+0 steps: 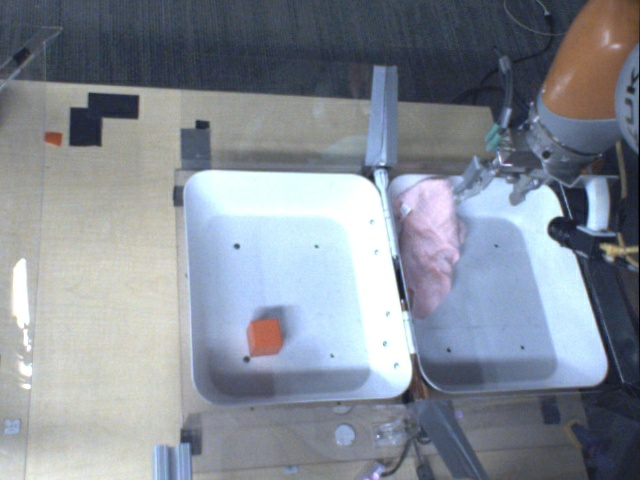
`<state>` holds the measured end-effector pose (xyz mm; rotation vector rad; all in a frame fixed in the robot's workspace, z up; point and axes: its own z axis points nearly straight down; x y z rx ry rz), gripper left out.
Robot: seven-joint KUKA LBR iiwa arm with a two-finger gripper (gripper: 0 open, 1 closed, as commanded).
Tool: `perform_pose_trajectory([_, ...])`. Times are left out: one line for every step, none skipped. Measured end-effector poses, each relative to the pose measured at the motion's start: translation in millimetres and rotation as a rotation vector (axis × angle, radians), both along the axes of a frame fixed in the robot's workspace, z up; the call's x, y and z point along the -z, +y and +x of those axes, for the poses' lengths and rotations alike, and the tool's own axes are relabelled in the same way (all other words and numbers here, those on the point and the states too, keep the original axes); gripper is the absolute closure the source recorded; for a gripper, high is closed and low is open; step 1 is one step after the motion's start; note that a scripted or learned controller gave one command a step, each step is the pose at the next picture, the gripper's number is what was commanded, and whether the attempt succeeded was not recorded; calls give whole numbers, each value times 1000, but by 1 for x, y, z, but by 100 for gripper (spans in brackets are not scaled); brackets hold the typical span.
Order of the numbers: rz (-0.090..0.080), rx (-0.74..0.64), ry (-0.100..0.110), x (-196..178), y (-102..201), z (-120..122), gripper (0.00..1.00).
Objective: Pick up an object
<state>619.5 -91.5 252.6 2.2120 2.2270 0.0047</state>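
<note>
Camera view: wooden bench bears 2 white bins, dark floor behind.

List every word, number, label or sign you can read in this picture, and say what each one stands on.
None can be read.
The black patches and small orange mark on the bench carry no letters.
Both bins, the orange block and the pink cloth are unmarked.
</note>
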Motion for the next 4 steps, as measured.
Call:
perform_pose_trajectory([-1,5,1,109,-36,50,0])
perform_pose_trajectory([-4,-193,-15,159,-35,39,0])
perform_pose_trajectory([-7,-256,-21,157,-20,-4,0])
perform_pose_trajectory([0,181,-5,118,-6,14,0])
